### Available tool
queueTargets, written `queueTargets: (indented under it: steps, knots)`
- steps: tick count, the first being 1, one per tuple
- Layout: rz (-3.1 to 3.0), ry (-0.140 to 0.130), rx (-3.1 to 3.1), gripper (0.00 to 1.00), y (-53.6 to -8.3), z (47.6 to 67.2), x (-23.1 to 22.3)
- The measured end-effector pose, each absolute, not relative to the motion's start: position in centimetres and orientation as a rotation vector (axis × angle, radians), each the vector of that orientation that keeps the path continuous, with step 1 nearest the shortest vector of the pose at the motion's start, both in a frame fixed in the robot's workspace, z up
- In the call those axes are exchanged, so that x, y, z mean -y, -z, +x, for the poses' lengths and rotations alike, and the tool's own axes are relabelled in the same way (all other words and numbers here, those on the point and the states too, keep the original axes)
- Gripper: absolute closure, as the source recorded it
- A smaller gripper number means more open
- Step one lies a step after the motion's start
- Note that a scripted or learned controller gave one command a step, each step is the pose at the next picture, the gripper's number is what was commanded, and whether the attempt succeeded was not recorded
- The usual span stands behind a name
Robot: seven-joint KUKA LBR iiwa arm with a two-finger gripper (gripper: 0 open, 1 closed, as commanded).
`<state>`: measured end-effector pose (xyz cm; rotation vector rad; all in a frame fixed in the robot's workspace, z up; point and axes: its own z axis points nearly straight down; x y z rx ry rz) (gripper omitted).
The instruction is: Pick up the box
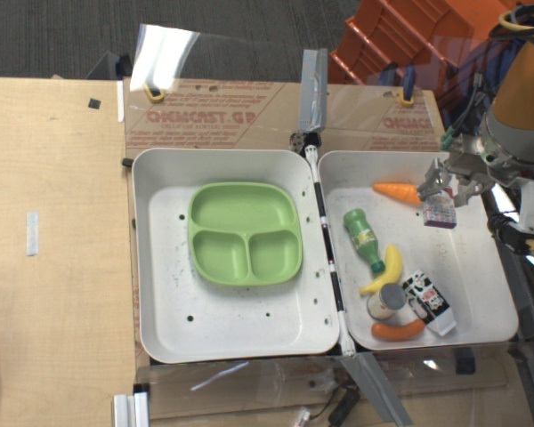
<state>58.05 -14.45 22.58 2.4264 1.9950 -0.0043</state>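
Gripper (440, 192) clamped on box (440, 213); box hangs below fingers, above right bin (481, 265)

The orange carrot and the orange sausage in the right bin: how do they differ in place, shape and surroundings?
The tapered orange carrot lies near the far wall of the right white bin; the rounded orange sausage lies near its front wall. The carrot narrows to a point at its left end, while the sausage is blunt at both ends. The carrot lies beside the gripper; the sausage lies against a small round can. Both are orange and lie roughly crosswise.
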Motion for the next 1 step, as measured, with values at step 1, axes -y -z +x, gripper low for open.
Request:
queueTargets:
  steps: [1]
  knots:
    - [2.458,0.005,-1.96,1.0,-21.93,52.07,11.03]
